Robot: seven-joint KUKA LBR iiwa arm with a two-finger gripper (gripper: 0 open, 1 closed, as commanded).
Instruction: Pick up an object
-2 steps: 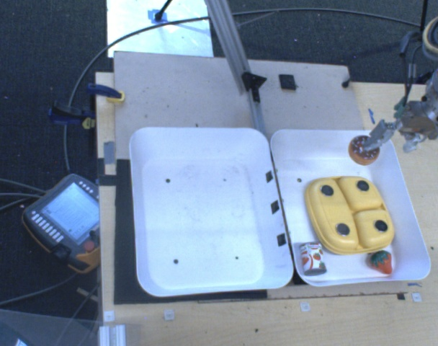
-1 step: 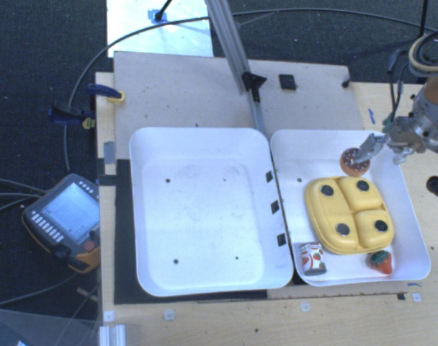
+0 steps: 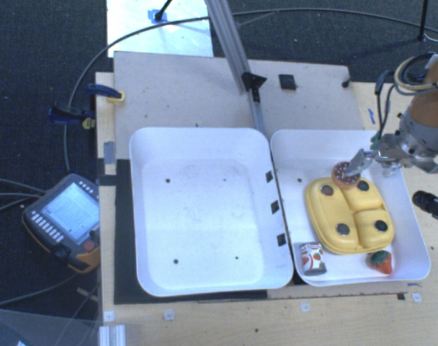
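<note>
The gripper (image 3: 357, 160) reaches into the right bin (image 3: 291, 193) from the right; its tips sit at a small brown ring-shaped object (image 3: 343, 173), possibly a toy doughnut, but how far apart its fingers are I cannot tell. The ring rests on the upper left corner of a yellow tray (image 3: 349, 216). Below lie a small can (image 3: 313, 259) and a strawberry (image 3: 381, 261).

One fixed camera watches me from above the bench (image 3: 204, 92), looking down at a slant on both white bins (image 3: 204, 215); my arm (image 3: 424, 121) enters from its right side.
</note>
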